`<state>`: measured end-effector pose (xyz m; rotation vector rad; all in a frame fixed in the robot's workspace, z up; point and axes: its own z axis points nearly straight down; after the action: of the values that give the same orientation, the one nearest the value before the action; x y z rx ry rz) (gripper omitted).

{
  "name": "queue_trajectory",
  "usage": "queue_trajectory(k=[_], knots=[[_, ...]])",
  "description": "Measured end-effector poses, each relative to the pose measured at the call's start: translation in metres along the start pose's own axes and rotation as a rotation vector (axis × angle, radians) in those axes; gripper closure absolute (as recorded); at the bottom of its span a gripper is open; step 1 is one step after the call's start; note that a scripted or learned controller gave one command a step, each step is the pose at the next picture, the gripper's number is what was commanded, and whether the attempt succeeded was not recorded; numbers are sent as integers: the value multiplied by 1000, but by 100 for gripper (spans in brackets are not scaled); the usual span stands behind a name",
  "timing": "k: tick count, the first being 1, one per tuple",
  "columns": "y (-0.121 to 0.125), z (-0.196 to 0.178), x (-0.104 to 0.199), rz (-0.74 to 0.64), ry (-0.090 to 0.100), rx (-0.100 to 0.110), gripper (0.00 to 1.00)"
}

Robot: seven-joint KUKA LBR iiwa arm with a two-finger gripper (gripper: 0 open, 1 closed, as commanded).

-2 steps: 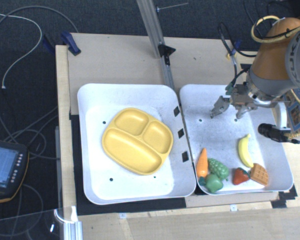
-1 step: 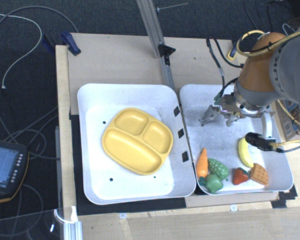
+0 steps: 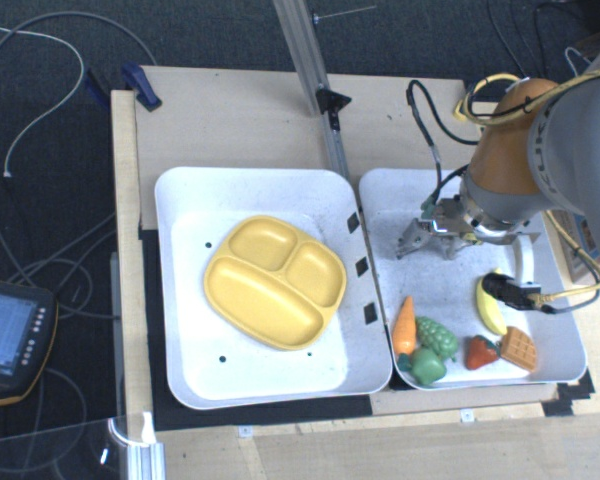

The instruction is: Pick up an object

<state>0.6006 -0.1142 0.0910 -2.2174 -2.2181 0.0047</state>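
Note:
My gripper (image 3: 427, 247) hangs over the upper middle of the right bin (image 3: 385, 190), its two metal fingers spread with nothing between them. Toy food lies along that bin's near side. An orange carrot (image 3: 405, 324) stands beside a green bunch of grapes (image 3: 437, 335) and a green pepper (image 3: 427, 367). Further right are a red strawberry (image 3: 479, 352), a brown waffle (image 3: 519, 348) and a yellow banana (image 3: 490, 304). The carrot is the nearest piece, a short way below the gripper.
The left bin (image 3: 180, 203) holds a yellow divided plate (image 3: 275, 280). A metal pole (image 3: 298, 28) slants down to the gap between the bins. A blue clamp (image 3: 140, 86) sits at the bench's far left corner, and cables trail near the arm.

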Motion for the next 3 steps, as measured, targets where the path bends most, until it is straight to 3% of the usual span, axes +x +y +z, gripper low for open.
queue_trajectory(k=[1, 3], knots=[[1, -13, 0, 0, 1, -5, 100], [14, -123, 3, -2, -3, -15, 100]])
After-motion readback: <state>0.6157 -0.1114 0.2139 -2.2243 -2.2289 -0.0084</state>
